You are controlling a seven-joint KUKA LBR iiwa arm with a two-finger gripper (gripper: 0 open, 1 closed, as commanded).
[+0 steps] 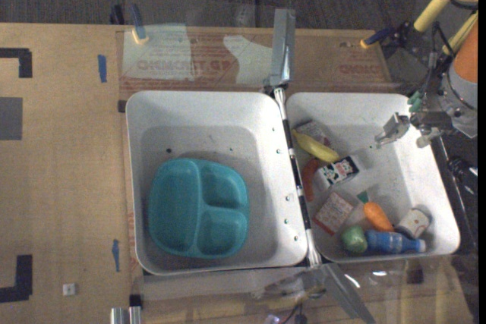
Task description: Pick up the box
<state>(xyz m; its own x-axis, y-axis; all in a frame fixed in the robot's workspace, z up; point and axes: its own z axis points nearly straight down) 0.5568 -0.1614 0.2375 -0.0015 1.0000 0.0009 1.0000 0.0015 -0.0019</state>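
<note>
Over the right bin, upper right part, the jaws hang off the arm coming in from the right; can't tell if they're wide or narrow, nothing visibly between them. Box (flat, red/white, tilted) lies near the bin's bottom left, well apart from the jaws. Just above it: small black-and-white carton on its side, yellow banana above-left of that, a red item against the left wall. Right of the box: orange carrot, green round fruit, blue bottle lying flat along the bottom edge, a white-and-red cup or can on its side next to it. Left bin holds a teal divided plate, three compartments. Both bins sit side by side on the tabletop
</note>
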